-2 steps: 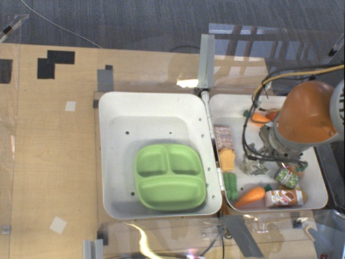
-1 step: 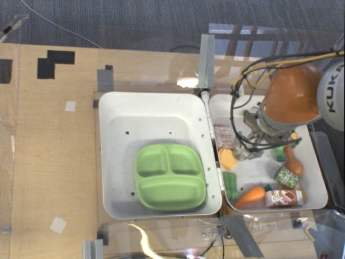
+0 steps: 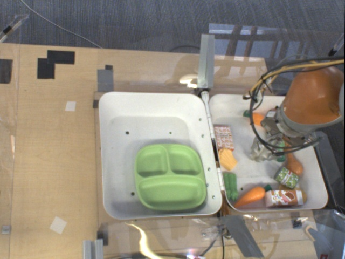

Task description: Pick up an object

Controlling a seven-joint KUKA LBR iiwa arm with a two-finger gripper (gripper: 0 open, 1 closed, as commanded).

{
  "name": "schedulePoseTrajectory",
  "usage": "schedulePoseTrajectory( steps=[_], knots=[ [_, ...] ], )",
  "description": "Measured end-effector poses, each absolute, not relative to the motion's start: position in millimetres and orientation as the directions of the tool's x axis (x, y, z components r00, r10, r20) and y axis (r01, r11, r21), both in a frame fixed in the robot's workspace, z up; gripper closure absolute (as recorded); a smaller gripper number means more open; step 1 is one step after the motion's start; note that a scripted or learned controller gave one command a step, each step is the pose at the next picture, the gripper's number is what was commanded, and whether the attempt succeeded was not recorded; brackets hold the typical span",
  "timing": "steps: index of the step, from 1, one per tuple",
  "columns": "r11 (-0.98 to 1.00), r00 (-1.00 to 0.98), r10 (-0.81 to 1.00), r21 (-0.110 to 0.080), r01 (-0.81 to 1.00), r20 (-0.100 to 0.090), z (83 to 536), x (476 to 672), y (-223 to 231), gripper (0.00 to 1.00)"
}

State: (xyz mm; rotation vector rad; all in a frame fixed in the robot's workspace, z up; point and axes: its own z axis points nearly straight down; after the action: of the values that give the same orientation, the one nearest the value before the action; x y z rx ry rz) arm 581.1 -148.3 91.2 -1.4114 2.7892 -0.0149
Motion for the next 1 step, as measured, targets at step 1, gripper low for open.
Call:
schedulePoseTrajectory(
  steps=[1],
  knots=[
    [0.561, -0.561, -0.828, -0.016, -0.827, -0.010, 91.5, 552.9, -164.4, 0.00]
  ],
)
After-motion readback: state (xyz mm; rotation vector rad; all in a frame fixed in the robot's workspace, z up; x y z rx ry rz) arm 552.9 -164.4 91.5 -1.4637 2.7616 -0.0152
